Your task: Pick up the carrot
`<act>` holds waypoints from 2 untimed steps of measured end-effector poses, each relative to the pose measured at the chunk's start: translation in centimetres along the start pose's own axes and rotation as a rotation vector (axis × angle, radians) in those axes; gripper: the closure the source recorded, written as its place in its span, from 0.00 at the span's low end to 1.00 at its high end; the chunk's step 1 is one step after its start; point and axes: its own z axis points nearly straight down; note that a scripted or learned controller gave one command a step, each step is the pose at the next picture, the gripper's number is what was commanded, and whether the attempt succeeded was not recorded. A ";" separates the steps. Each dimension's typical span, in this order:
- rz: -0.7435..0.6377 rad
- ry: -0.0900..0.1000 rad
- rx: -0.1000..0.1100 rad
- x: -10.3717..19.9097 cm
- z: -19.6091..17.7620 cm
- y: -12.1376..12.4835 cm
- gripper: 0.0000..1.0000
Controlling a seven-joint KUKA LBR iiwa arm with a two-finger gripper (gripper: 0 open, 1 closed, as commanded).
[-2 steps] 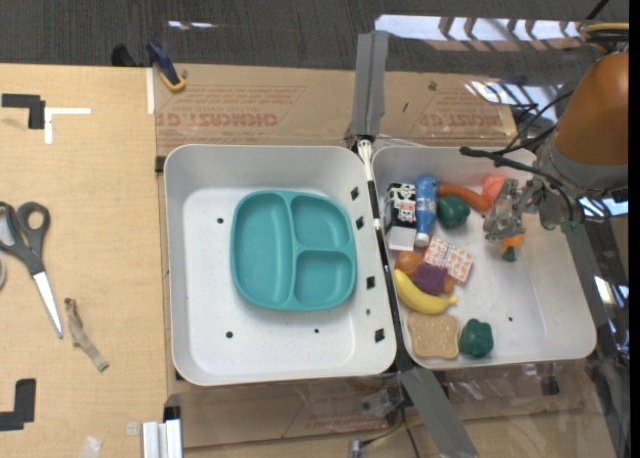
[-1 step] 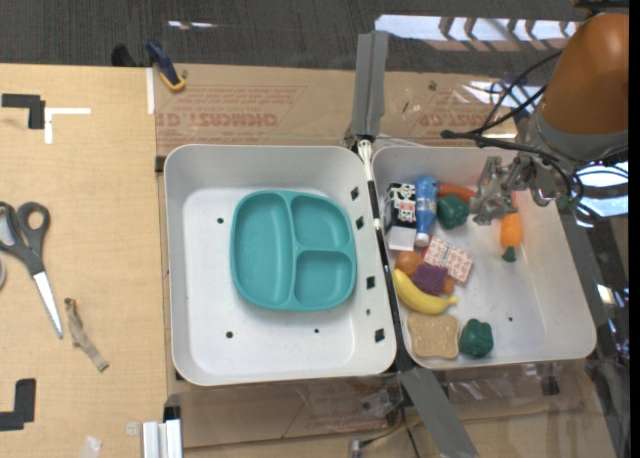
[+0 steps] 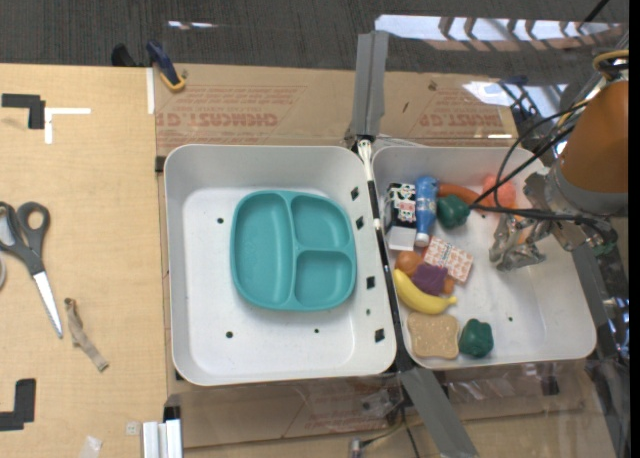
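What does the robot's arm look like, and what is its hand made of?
The arm is grey, with a big rounded orange band above the wrist. Black cables loop across it. Its hand is a small gripper of shiny grey metal, with thin fingers, sitting over the right white bin.

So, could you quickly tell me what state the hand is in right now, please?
Hand: low over the right bin, away from the carrot; open or shut cannot be told.
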 end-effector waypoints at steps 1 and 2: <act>-0.133 -0.002 0.001 0.3 -5.3 0.1 1.00; -0.476 0.000 -0.002 2.2 -1.1 0.4 1.00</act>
